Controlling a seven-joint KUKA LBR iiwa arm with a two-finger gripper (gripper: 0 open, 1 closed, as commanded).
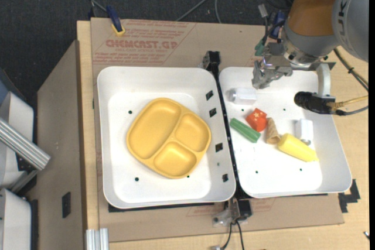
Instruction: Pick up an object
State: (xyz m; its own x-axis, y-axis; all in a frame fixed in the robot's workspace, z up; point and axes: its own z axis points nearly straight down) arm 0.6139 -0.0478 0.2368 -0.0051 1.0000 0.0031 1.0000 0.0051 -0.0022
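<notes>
The claw (262, 80) hangs over the right bin's (328, 178) upper left corner; whether it is spread cannot be told. Below lie a green stick (244, 130), red block (256, 119) and yellow piece (297, 147)

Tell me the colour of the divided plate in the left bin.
Yellow. The plate shows plainly in the camera view, lying in the left bin.

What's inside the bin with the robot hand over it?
The right bin holds a green stick, red block, cone, yellow piece and small white bits. The gripper covers one corner.
</notes>
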